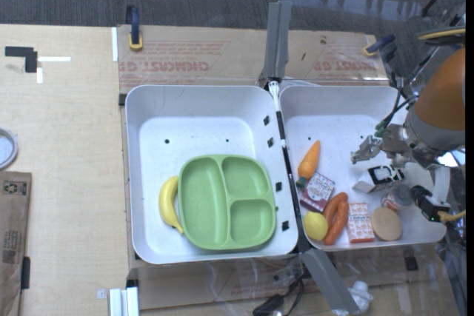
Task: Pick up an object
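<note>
My gripper [368,152] hangs over the right bin [337,109], in its right half, with the grey arm and orange band behind it at the right edge. Below and left of it lie an orange carrot [309,158], a small red-and-white packet [318,189], a yellow lemon [315,226] and a red-orange sausage [337,216]. A red-and-white box [361,222] and a round tan disc [386,224] lie near the bin's front. Just under the gripper sits a small black-and-white item [383,175]. I see nothing held.
The left bin [148,115] holds a green divided plate [225,201] with a yellow banana [169,205] beside its left rim. A grey divider post [277,41] stands behind the bins. Cables and a clamp crowd the far right of the bench.
</note>
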Action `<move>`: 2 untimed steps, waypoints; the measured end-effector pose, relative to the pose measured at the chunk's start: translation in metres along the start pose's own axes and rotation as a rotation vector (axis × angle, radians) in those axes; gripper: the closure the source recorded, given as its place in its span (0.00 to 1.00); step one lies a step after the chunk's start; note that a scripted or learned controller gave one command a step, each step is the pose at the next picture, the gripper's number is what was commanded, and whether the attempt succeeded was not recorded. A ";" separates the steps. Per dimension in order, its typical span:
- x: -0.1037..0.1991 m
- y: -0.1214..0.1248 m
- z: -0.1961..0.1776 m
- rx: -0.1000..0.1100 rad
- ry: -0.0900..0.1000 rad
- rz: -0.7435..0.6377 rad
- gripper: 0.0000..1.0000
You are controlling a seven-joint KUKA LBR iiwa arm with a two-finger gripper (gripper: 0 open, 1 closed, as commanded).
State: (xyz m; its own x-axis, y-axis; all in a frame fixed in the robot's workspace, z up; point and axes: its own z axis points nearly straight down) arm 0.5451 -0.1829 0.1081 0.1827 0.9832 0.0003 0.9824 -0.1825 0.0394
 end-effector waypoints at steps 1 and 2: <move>-0.021 0.004 -0.001 0.001 0.010 0.001 0.00; -0.026 0.005 -0.008 -0.003 -0.003 0.004 1.00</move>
State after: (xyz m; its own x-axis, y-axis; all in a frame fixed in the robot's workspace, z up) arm 0.5449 -0.2092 0.1165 0.1863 0.9825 -0.0027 0.9816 -0.1860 0.0425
